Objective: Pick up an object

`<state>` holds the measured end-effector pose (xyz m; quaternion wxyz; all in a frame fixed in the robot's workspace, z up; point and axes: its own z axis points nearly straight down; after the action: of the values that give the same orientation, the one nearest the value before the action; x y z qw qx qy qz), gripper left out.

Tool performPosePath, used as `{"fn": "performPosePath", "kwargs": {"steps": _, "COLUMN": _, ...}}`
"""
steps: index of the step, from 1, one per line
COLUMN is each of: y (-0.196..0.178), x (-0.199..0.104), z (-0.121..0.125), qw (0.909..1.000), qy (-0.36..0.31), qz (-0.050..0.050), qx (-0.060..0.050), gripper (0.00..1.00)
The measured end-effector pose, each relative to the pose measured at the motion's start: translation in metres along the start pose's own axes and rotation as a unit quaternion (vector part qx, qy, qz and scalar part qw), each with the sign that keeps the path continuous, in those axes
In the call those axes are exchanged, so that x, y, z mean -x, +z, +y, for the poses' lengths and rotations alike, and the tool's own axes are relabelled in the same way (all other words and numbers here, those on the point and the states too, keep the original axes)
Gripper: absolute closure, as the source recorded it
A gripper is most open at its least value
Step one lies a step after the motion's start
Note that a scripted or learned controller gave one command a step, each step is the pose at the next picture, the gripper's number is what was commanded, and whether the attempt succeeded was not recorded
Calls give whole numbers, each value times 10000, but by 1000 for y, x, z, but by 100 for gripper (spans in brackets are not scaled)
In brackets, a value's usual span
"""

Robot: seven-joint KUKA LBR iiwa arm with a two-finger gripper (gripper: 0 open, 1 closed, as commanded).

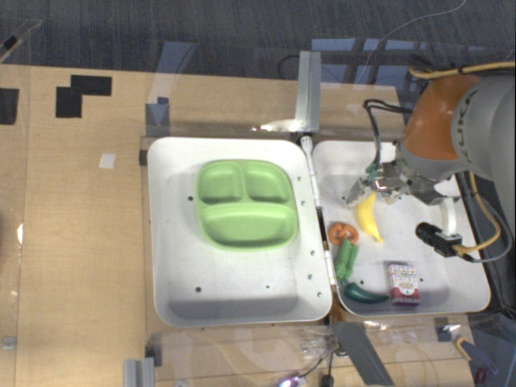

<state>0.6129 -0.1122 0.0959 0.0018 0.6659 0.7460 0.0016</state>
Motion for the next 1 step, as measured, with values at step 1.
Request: {"fn": "performPosePath", "kwargs": {"steps": 1, "y": -12, "x": -1, "z": 2, "qw": 10000, "qy": -6, "qz": 0, "qx": 31, "gripper": 100}}
